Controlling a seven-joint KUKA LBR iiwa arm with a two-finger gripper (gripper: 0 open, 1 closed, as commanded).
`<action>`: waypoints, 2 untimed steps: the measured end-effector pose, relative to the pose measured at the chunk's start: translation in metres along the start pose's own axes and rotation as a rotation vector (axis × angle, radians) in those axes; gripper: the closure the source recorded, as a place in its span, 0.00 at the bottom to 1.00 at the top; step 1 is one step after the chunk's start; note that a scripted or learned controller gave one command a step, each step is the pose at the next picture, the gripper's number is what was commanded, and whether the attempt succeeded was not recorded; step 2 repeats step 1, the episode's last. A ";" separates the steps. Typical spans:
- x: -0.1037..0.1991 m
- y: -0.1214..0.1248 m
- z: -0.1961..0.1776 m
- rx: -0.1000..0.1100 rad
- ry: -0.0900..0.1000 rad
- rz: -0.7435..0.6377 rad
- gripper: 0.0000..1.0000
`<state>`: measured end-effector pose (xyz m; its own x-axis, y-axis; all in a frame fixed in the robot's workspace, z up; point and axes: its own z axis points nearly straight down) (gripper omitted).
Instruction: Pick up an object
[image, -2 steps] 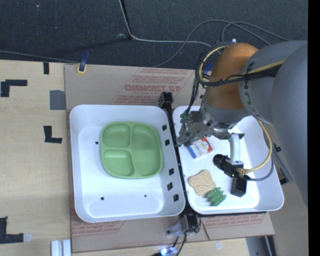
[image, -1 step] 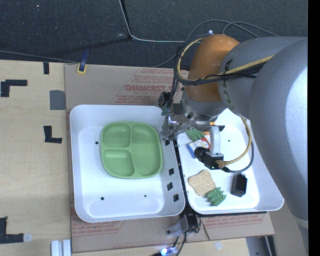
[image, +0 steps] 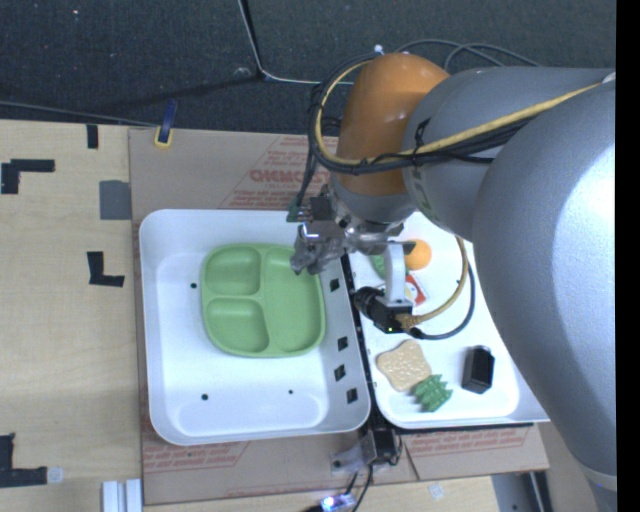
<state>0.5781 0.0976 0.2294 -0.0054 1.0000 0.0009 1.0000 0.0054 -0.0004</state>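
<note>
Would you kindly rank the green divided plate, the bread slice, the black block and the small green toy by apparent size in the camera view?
1. green divided plate, by far the largest
2. bread slice
3. black block and small green toy: they look alike in size, so unranked

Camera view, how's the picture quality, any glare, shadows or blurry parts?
In the camera view the light is even and soft; the green plate shows only a mild sheen and the left bin faint shadows along its walls. The arm sits nearest the lens, large and slightly soft, and the end effector is dark and hard to read. The toast looks sharp.
</note>
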 end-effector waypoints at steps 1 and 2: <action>-0.003 0.000 0.001 0.002 -0.002 0.003 0.00; -0.003 0.000 0.001 0.002 -0.002 0.003 0.00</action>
